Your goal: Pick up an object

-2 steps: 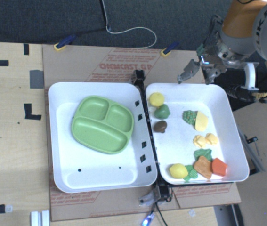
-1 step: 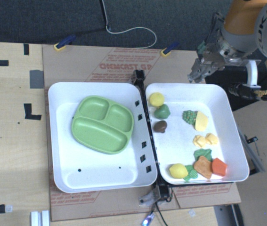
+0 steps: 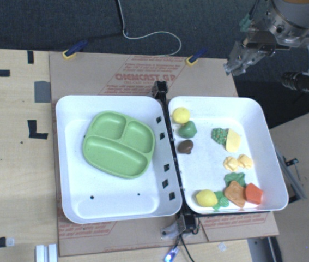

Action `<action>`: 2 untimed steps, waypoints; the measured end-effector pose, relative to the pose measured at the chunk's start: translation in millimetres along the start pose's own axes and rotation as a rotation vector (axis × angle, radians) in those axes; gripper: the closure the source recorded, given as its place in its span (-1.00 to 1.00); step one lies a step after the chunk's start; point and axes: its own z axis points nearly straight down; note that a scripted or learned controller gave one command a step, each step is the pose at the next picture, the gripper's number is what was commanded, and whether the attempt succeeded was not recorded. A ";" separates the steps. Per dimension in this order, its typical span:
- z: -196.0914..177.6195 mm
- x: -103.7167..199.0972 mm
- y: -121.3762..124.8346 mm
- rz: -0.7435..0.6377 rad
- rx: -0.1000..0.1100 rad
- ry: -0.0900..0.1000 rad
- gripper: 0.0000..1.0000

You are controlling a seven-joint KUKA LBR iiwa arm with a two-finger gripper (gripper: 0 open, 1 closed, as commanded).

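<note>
While gripper (image 3: 245,56) hangs far right, clear of bins, nothing picked; finger opening unclear, no load seen. Toys (image 3: 235,162) untouched in right bin (image 3: 263,119).

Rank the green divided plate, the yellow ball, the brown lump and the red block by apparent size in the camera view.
1. green divided plate, by far
2. red block
3. yellow ball, close to the block, so that order is unsure
4. brown lump
</note>
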 end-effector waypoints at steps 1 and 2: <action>-114.6 19.0 -19.4 0.002 0.003 -0.001 1.00; -108.9 -25.5 -103.4 0.011 0.015 -0.001 1.00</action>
